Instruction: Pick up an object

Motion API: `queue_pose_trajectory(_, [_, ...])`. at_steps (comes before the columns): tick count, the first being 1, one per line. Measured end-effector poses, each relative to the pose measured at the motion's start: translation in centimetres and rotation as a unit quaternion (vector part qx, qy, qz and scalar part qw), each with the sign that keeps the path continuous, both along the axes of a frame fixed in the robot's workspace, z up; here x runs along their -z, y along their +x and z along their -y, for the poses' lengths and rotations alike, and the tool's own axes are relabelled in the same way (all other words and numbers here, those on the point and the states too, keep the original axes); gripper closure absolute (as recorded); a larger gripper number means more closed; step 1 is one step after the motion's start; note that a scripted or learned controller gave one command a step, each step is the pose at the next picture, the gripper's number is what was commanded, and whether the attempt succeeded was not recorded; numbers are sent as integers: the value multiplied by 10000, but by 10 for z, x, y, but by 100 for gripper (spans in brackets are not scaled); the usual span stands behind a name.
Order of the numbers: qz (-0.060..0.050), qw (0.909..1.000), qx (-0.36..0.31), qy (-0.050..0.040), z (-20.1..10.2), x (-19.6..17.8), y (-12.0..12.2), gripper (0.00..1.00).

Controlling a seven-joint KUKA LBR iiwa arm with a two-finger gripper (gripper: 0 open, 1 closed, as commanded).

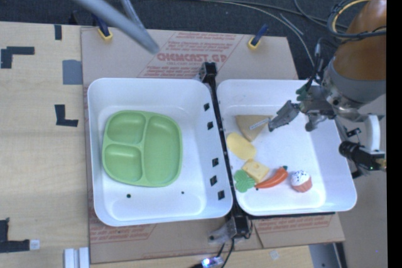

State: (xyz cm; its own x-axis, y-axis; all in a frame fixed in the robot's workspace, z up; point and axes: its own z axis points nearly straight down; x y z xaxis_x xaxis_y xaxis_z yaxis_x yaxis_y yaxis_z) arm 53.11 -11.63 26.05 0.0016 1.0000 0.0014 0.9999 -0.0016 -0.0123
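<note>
On the bench, the pincer (284, 116), its spread impossible to tell, should be lowered squarely over the wedge (250, 126) just beyond it.

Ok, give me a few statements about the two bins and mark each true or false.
1. The green divided plate lies in the left bin. True.
2. The toy carrot lies in the left bin. False: it lies in the right bin.
3. The gripper is above the right bin. True.
4. The cupcake sits on the green plate. False: it sits on the right bin's floor, beside the carrot.
</note>
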Motion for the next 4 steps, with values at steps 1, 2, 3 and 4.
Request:
queue_pose_trajectory(1, [53,10000,-15,-7,0,-5,2,0])
queue_pose_trajectory(2, [29,10000,-12,-5,-3,54,10,0])
queue_pose_trajectory(3, [25,10000,-10,-4,-5,119,6,0])
queue_pose_trajectory(4, [34,10000,-13,-7,-6,173,4,0])
